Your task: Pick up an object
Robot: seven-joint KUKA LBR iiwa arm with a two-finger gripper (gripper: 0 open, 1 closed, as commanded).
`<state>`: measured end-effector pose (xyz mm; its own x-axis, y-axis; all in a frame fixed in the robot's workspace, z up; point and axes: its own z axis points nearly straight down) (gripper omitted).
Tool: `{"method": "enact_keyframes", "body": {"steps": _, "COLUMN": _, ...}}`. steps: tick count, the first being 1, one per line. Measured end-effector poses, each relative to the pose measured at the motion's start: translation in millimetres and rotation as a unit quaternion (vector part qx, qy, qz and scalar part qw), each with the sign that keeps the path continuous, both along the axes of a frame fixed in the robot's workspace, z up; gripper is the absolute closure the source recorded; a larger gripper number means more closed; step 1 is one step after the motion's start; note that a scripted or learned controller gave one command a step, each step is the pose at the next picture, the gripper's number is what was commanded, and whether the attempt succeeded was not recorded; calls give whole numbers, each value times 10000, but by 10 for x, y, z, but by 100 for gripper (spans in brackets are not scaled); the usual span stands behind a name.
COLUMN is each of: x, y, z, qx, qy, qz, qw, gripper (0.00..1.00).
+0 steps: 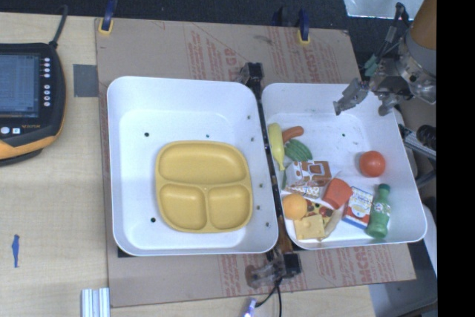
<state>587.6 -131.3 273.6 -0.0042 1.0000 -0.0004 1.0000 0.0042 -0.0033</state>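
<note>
My gripper [365, 105] hangs over the far right part of the right bin [334, 104], its two fingers spread apart and open with nothing between them. Below it in that bin lie a red tomato [372, 162], a green bottle [379, 211], a yellow banana [276, 143], a red sausage [292, 133], a green striped piece [298, 150], a small printed box [308, 174], an orange [295, 206], a red block [338, 193] and a yellow cheese wedge [312, 226]. The tomato sits nearest the gripper, a short way toward the front.
The left bin [133, 122] holds a yellow divided plate [202, 185]. A black and orange tablet-like pendant [26, 100] lies on the bench at the far left. Clamps [254, 73] sit between the bins at back and front.
</note>
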Motion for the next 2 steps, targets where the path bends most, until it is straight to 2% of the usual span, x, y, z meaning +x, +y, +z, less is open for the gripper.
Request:
{"method": "enact_keyframes", "body": {"steps": 1, "x": -591, "y": -816, "z": -1273, "qx": -3, "qy": 11, "qz": -5, "qw": 10000, "gripper": 0}}
{"method": "enact_keyframes", "body": {"steps": 2, "x": -377, "y": -807, "z": -1824, "qx": 4, "qy": 11, "qz": 4, "qw": 10000, "gripper": 0}}
